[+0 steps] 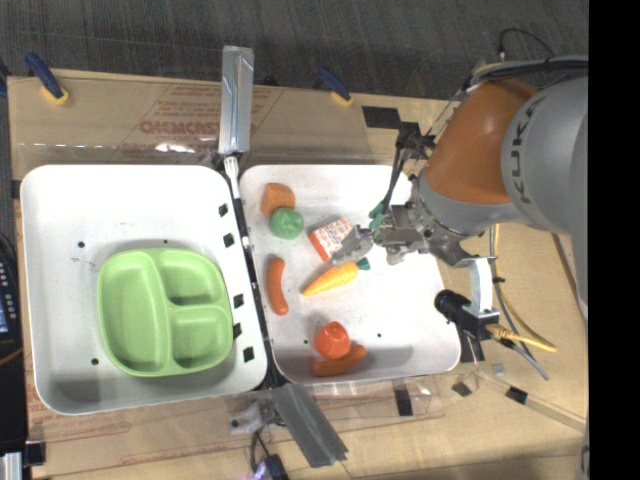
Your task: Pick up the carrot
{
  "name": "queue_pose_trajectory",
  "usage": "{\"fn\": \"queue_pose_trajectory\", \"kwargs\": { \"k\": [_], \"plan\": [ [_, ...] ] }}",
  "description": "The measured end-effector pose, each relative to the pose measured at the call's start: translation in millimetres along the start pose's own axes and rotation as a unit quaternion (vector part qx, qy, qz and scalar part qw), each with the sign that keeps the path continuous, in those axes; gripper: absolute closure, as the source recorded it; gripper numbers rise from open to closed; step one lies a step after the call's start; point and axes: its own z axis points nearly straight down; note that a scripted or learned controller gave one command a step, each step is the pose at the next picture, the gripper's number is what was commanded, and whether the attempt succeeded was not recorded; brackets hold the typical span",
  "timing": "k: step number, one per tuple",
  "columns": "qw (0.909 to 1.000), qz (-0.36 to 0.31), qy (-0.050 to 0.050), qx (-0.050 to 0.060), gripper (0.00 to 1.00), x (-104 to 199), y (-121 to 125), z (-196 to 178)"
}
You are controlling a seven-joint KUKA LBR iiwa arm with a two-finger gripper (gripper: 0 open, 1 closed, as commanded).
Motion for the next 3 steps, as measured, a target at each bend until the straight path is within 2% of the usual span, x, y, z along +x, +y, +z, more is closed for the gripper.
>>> {"fn": "queue_pose_trajectory", "kwargs": {
  "k": [1, 2, 3],
  "plan": [
    [0.9992, 0.039, -0.001, -0.002, 0.0, -20, 20, 123],
    [0.9993, 0.039, -0.001, -0.001, 1.0, -20, 19, 114],
    [0.9974, 0.072, 0.0, -0.003, 1.0, 22, 58, 4]
  ]
}}
